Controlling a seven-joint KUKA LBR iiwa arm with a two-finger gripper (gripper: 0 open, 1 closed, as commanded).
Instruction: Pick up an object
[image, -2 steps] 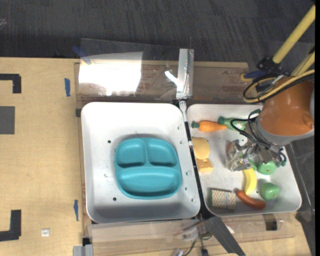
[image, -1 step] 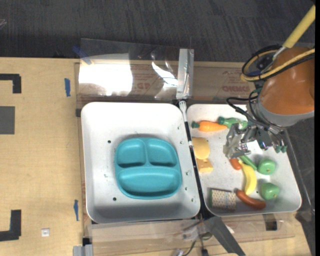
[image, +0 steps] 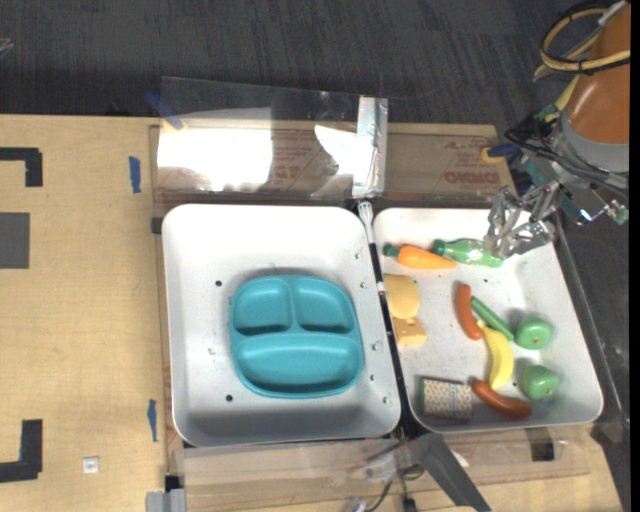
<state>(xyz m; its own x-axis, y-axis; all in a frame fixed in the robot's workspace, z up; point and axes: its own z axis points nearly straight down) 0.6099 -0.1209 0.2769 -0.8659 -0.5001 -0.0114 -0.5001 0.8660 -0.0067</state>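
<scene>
The right bin (image: 575, 300) holds several toy foods. An orange carrot (image: 425, 258) and a green bottle (image: 468, 252) lie along its far side. Two pale yellow pieces (image: 402, 297) sit by its left wall. A red sausage (image: 466, 310), a green pod (image: 492, 315), a yellow banana (image: 498, 362), two green round fruits (image: 535, 333) and a second red sausage (image: 502, 402) fill the middle and near right. A patterned can (image: 447, 397) lies at the front. My gripper (image: 518, 235) hangs low over the far right of this bin, at the bottle's right end.
The left bin (image: 190, 260) holds a teal divided plate (image: 295, 335). A clear plastic sheet (image: 270, 150) and a cardboard strip run behind both bins. The arm's orange band (image: 600, 110) and cables are at the upper right.
</scene>
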